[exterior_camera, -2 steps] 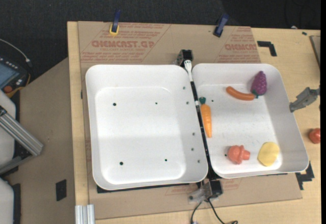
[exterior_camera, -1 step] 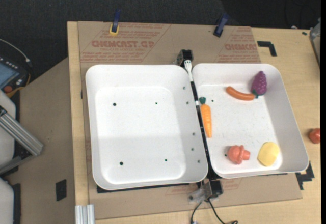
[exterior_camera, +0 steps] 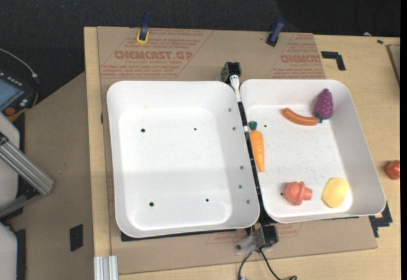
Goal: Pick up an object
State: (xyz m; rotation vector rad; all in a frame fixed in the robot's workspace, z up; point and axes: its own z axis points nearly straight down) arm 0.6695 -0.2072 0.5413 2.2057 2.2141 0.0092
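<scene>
The right bin (exterior_camera: 356, 145) holds several toy foods. An orange carrot (exterior_camera: 257, 149) with a green top lies along the bin's left wall. A red-orange sausage (exterior_camera: 300, 117) lies near the back, touching a purple grape bunch (exterior_camera: 323, 104) at the back right. A red-orange strawberry-like piece (exterior_camera: 296, 193) sits near the front, with a yellow lemon (exterior_camera: 335, 192) to its right.
The left bin (exterior_camera: 127, 164) sits beside the right one on a cardboard sheet (exterior_camera: 191, 49). A small orange object (exterior_camera: 392, 170) lies outside the right bin at the far right. Blue clamps (exterior_camera: 276, 32) hold the cardboard's back edge. Cables run out at the front (exterior_camera: 257, 247).
</scene>
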